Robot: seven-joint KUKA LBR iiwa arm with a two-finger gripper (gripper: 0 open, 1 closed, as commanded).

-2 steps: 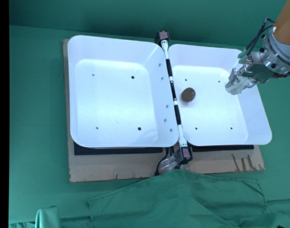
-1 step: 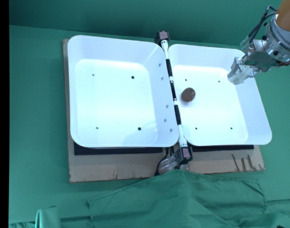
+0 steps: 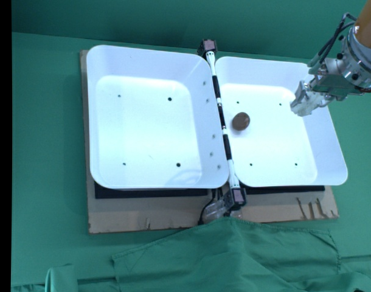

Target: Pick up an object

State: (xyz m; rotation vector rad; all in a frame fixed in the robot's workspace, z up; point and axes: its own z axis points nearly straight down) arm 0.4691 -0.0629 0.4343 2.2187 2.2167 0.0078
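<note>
A small round brown object (image 3: 241, 121) lies in the right bin (image 3: 331, 163), close to its left wall. My gripper (image 3: 302, 103) hangs over the upper right part of that bin, well to the right of the object and apart from it. Nothing shows between its fingers.
The left bin (image 3: 100, 163) sits beside the right one, with a black-and-white bar (image 3: 221, 117) running between them. Both rest on a cardboard sheet (image 3: 112, 218). Green cloth (image 3: 234, 260) is bunched at the front edge.
</note>
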